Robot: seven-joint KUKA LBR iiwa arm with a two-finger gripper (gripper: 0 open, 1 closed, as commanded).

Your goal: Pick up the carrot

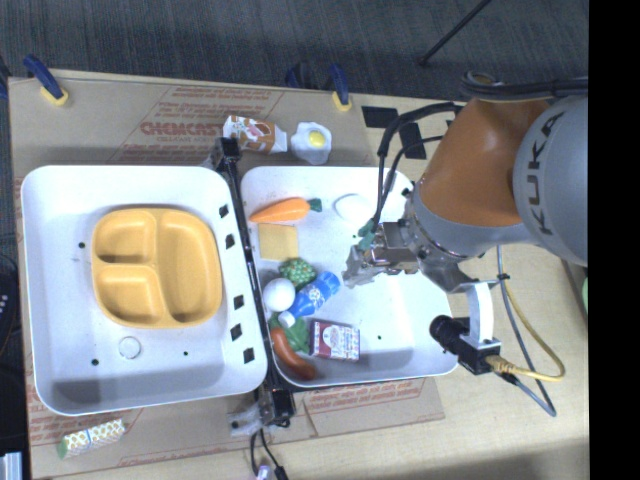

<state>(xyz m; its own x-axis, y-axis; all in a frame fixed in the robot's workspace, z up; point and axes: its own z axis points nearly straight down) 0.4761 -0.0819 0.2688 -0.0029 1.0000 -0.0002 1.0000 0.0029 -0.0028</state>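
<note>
Right bin: carrot near top edge; gripper state unclear.

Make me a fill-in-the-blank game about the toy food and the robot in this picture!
1. The carrot lies in the ____ bin, near its far edge.
2. The yellow tray with compartments sits in the ____ bin.
3. Just below the carrot in the picture lies a flat yellow ____.
4. The gripper hangs over the right bin, to the ____ of the carrot.

Missing words: right; left; square (cheese slice); right
</note>
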